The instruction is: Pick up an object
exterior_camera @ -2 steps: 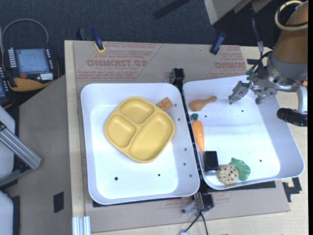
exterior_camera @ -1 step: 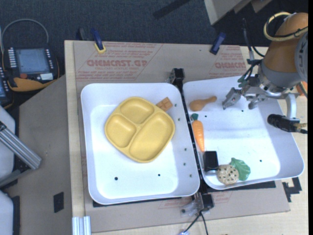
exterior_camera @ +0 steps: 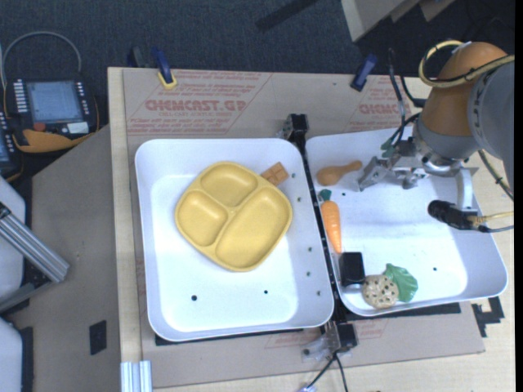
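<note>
- The gripper (exterior_camera: 391, 168) hangs over the upper part of the right bin (exterior_camera: 482, 276), its metal fingers pointing toward the bin's left side; nothing sits between them, and from this slanted view I cannot tell whether the jaws are apart or together.
- Nearest to it is a tan, drumstick-shaped toy (exterior_camera: 337, 172) lying flat on the bin floor just to the left of the fingers, apart from them.
- Below that, an orange carrot (exterior_camera: 330, 224) lies along the bin's left wall, green tip pointing up the view.
- In the lower left corner sit a small black block (exterior_camera: 352, 268), a round speckled cookie (exterior_camera: 377, 291) and a green leafy piece (exterior_camera: 403, 279), close together, the cookie touching the leaf.
- The left bin (exterior_camera: 163, 243) holds a yellow divided plate (exterior_camera: 234, 216), with a small brown block (exterior_camera: 274, 173) at its upper right edge.
- Judgement: the drumstick is probably the easiest target. It looks like light, rigid plastic, likely smooth and a bit slippery, not fragile.
- Its narrow handle end, toward the gripper, should fit between the jaws better than the fat rounded end, which could squirt out.
- The carrot's closeness to the wall may leave little room for a finger on that side.
</note>
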Available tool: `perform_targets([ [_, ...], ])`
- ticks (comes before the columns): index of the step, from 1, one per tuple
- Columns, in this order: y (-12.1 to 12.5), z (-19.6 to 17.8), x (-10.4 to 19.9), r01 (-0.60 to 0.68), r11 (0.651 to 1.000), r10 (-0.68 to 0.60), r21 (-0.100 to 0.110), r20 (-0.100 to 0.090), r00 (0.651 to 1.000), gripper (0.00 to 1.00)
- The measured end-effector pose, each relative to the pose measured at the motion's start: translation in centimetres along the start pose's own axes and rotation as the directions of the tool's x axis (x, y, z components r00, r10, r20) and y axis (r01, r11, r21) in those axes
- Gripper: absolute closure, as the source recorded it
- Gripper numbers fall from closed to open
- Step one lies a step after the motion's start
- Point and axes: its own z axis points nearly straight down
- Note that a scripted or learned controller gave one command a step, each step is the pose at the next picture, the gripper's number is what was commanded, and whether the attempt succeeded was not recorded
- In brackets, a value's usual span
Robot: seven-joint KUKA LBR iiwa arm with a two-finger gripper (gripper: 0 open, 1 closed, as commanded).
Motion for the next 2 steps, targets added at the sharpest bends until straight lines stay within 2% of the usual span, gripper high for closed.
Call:
perform_targets([
  [1, 0.2, -1.6, -0.1, 0.0, 1.0, 0.0, -0.01, 0.003, 1.0, 1.0],
  [2, -0.3, -7.5, 0.4, -0.001, 1.0, 0.001, -0.009, 0.001, 1.0, 1.0],
])
